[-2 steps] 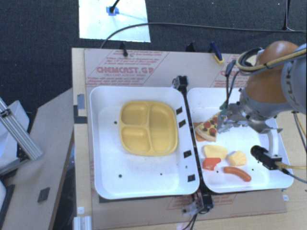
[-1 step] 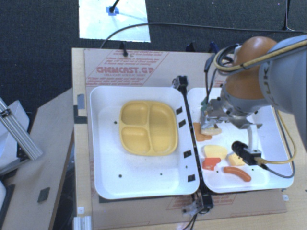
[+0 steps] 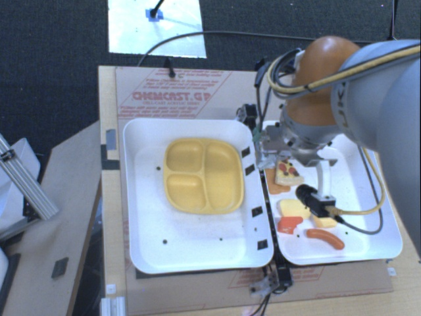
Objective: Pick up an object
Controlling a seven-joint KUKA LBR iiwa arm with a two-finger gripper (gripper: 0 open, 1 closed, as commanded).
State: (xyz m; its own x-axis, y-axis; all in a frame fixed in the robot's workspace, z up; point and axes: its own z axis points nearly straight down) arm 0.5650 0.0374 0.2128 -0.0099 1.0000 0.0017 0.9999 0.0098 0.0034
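Nearest the front edge of the right bin [image 3: 368,252], a red sausage [image 3: 325,239] is lying beside an orange-red piece [image 3: 289,224] and two pale yellow pieces [image 3: 293,208]. All look like toy food: probably light, stiff and a little slick, best pinched across the narrow width. Farther back, by the bin's left wall, a pizza slice [image 3: 287,174] is resting flat just under the gripper [image 3: 284,155], which is hovering low; its grip state cannot be made out. In the left bin [image 3: 141,242], a yellow divided plate [image 3: 203,176] is sitting near the centre.
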